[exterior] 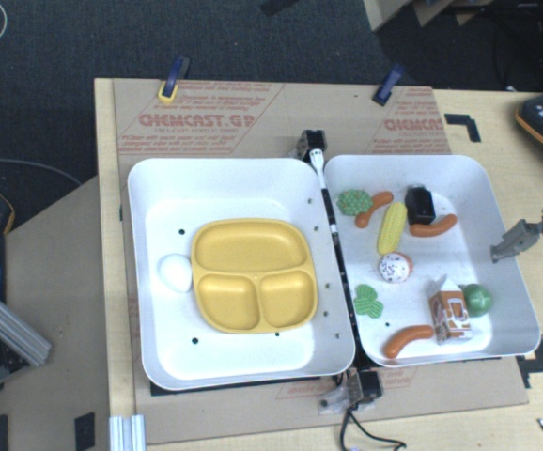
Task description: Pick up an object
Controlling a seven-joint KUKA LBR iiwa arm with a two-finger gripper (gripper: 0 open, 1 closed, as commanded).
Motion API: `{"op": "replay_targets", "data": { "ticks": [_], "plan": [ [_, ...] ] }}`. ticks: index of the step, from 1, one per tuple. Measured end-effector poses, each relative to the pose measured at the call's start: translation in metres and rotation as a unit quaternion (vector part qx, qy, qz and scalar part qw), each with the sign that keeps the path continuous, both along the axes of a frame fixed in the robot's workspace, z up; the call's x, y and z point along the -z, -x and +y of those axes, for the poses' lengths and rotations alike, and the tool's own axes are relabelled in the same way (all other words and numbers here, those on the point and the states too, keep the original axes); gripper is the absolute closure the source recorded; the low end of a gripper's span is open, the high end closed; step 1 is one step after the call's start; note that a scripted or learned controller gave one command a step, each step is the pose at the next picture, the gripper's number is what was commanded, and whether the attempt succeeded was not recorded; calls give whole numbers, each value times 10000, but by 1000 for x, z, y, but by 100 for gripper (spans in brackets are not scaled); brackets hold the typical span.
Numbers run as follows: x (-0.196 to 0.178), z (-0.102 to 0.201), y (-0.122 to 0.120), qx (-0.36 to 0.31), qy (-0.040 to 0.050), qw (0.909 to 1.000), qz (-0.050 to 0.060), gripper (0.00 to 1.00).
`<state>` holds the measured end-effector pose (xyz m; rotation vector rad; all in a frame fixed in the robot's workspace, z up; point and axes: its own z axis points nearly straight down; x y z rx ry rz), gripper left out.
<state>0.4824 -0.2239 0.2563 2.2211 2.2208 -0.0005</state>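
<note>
White right bin (pixel 497 195) holds every toy food, including corn (pixel 391 228) and a sausage (pixel 408 339). Gripper (pixel 516 243) sits at the bin's right edge, finger state indiscernible, holding nothing; no pick is yet begun.

I'm seeing two white bins (pixel 149 252) of smooth plastic with a soft sheen. The yellow divided tray (pixel 253 272) at centre left looks like moulded plastic, satiny rather than glossy. Beneath them, the brown board (pixel 253 111) with red print reads as matt card or protective paper. The toy foods (pixel 392 228) at right look like smooth plastic.
</note>
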Motion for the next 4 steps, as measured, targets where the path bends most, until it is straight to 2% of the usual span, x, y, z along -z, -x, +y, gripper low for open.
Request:
{"op": "replay_targets", "data": {
  "ticks": [1, 3, 4],
  "plan": [
    [0, 0, 0, 0, 1, 10000, -2, 0],
    [96, 8, 6, 2, -24, 10000, 36, 0],
    [152, 15, 0, -4, -30, 10000, -13, 0]
  ]
}}
